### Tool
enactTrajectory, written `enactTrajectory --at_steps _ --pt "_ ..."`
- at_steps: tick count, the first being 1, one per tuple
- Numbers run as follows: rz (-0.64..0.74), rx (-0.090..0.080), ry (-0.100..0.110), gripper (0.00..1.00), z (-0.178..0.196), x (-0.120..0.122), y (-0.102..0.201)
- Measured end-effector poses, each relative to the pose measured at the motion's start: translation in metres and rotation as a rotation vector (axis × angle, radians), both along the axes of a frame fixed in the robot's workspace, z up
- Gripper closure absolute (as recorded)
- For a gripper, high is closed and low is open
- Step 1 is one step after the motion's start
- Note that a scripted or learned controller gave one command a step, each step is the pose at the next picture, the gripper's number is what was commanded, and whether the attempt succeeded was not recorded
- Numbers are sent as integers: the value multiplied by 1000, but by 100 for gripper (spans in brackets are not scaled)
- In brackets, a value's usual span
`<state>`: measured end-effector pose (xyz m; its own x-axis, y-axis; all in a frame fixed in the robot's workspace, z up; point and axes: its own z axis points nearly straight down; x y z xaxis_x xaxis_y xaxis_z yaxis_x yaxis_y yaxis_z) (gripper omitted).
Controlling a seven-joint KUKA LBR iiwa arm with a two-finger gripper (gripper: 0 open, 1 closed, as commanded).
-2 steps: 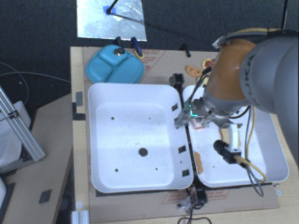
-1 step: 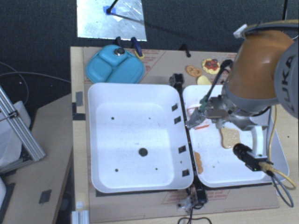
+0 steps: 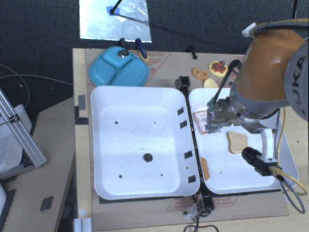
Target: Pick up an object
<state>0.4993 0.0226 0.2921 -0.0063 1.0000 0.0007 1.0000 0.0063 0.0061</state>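
Right shallow white plastic bin (image 3: 227, 185): tan toast-shaped slice (image 3: 237, 141) is lying mid-bin, red-and-white packet (image 3: 199, 116) is sitting at the left wall. Grey two-finger gripper (image 3: 211, 124) is hovering just beside the packet; finger state cannot be told. Blue plastic tray (image 3: 119, 67) is resting beyond the bins.

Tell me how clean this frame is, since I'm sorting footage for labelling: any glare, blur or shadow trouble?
Camera view: the shiny sheet behind the bench glares with bright streaks; the left bin is evenly lit with soft grey shading along its walls; the arm's orange band looks soft, being close to the lens; the gripper sits in shadow, its detail muddy.
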Motion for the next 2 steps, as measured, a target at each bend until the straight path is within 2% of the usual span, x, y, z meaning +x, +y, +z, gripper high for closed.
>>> enactTrajectory --at_steps 1,2 --pt "6 3 3 100 5 13 91" --pt "-5 -3 15 100 -172 46 105"
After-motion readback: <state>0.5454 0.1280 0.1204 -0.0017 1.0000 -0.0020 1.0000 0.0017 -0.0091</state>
